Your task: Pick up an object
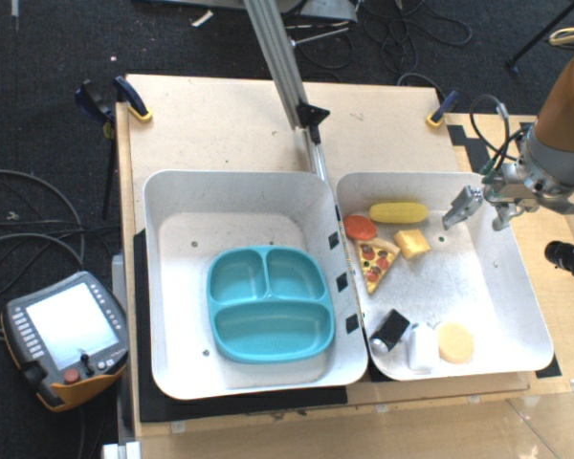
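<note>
The left shallow white bin (pixel 172 256) carries a teal three-compartment plastic plate (pixel 268 304) near its middle. The right shallow white bin (pixel 517 295) carries the candidates: a yellow oblong toy (pixel 398 213) at the far edge, a toy pizza slice (pixel 374 262) beside the left wall, a pale yellow disc (pixel 455 342) by the near edge. The two-finger gripper (pixel 483 207) hangs over the far right corner, fingers spread and bare — the approach step, by my reading. Next it must choose a target (the oblong lies nearest), centre over it and descend.
</note>
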Available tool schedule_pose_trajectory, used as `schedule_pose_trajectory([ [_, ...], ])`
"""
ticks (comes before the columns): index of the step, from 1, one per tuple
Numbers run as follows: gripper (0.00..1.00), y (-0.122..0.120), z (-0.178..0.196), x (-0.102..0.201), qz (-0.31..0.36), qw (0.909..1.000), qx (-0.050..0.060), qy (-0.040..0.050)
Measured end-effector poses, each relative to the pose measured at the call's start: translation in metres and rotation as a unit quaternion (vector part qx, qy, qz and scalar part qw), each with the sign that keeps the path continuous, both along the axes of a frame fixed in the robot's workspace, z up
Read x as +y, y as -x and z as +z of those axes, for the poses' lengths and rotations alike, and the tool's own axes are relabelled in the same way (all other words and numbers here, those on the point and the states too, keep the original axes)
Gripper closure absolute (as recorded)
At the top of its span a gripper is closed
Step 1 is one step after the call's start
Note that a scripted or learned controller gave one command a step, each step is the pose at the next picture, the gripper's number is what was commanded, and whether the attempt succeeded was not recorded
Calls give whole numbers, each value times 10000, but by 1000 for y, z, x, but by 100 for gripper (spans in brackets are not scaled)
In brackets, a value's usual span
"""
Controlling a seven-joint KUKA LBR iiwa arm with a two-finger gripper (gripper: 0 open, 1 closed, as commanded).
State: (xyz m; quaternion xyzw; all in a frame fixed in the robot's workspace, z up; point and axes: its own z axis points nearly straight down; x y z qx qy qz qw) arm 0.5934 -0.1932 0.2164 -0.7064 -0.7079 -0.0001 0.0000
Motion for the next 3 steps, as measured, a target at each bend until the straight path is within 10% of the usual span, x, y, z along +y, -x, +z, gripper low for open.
schedule_pose_trajectory([
  [3, 0, 5, -107, -1, -10, 10000, 34, -5],
])
